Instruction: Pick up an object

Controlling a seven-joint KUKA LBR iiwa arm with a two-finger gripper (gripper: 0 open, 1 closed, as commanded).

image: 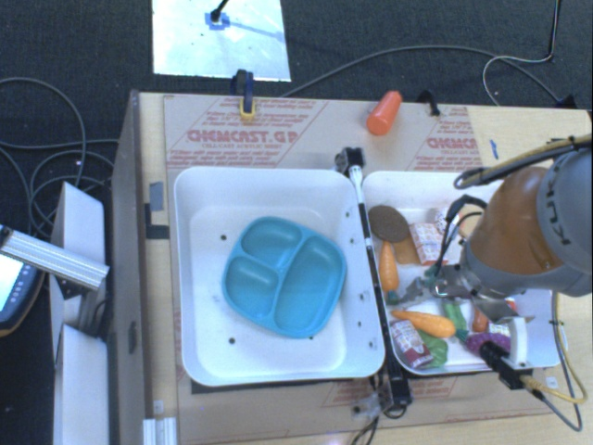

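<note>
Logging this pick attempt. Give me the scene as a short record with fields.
left bin: holds a blue divided plate
right bin: toy food, including two carrots, a brown piece, a small packet
arm: reaches over the right bin
hand: low among the toy food; grip unclear
outside bins: orange cylinder on the board
</note>
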